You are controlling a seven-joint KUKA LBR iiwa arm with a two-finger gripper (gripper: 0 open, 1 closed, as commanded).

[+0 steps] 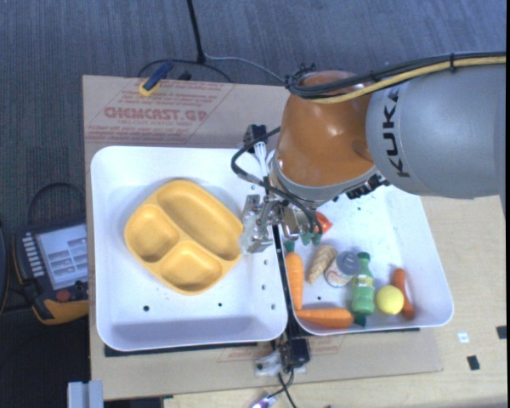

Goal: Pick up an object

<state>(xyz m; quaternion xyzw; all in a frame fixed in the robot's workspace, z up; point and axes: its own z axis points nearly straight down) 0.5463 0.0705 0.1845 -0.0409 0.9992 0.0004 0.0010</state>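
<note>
My gripper (270, 226) hangs over the ridge between the two white bins, under the orange band of the arm. Just to its right, in the right bin (425, 228), lie a small red piece (323, 223) and a small green piece (290, 245). Below them an orange carrot (295, 279) lies along the bin's left wall. A second carrot (325, 317) lies across the front. A beige piece (323, 262), a green bottle (361, 284), a yellow lemon (390, 299) and a red sausage-like piece (399, 286) sit close together. Nothing shows held in the gripper.
The left bin (119, 185) holds a yellow divided plate (183, 235) near its middle. The arm's body covers the back of the right bin. Cables run from the wrist and over the cardboard sheet (153, 113) behind the bins. A handheld controller (55, 257) lies on the floor at the left.
</note>
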